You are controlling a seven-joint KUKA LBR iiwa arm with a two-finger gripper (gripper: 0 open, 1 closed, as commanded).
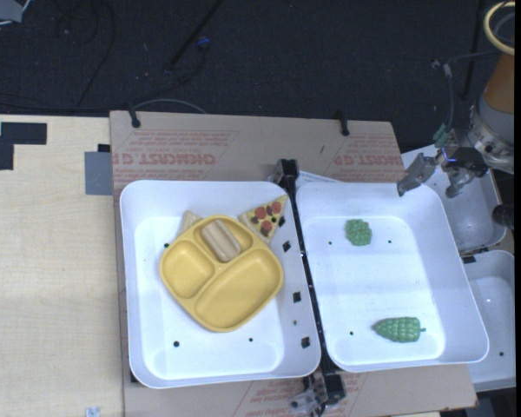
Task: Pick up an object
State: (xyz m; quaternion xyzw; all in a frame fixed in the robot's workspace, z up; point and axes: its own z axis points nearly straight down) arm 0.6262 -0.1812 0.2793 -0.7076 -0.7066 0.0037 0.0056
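Grapes lie in the right bin — fingers spread apart, empty, above its far right corner.

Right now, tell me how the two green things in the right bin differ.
The round green clump sits near the back of the right bin; the long green bunch lies near the front. The clump is smaller and compact; the bunch is larger, stretched sideways, with a short stem at its right end. The clump looks a duller green than the bunch. Both are bumpy, green and lie apart from the gripper.
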